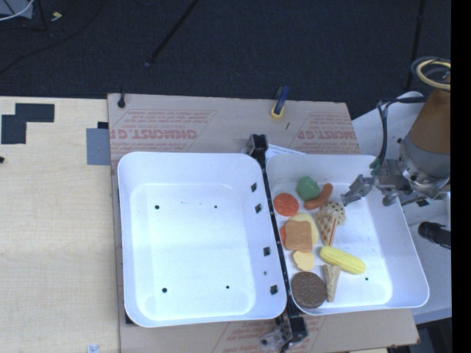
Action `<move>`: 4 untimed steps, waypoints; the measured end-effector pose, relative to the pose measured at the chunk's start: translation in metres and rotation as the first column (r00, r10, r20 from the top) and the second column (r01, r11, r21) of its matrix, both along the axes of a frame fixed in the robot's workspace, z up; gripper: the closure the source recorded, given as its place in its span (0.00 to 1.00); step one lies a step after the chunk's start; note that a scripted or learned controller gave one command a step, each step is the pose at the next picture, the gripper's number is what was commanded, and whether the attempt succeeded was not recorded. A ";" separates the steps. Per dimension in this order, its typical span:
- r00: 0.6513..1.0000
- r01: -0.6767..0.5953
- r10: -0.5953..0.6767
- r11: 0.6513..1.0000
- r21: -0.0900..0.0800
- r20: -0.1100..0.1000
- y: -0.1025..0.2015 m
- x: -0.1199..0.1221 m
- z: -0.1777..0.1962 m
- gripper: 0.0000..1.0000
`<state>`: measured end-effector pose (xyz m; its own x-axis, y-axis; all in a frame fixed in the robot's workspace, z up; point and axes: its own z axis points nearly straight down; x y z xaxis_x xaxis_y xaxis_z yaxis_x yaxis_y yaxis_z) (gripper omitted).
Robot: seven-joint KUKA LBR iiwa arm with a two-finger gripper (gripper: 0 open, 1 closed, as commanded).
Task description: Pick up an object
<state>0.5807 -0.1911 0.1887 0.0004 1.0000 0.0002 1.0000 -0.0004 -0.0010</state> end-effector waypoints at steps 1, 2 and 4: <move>1.000 -0.006 0.006 1.000 -0.003 0.004 0.050 0.039 -0.105 0.00; 1.000 -0.003 0.003 1.000 -0.003 0.006 0.093 0.065 -0.098 0.00; 1.000 -0.001 0.001 1.000 -0.001 0.006 0.090 0.063 -0.003 1.00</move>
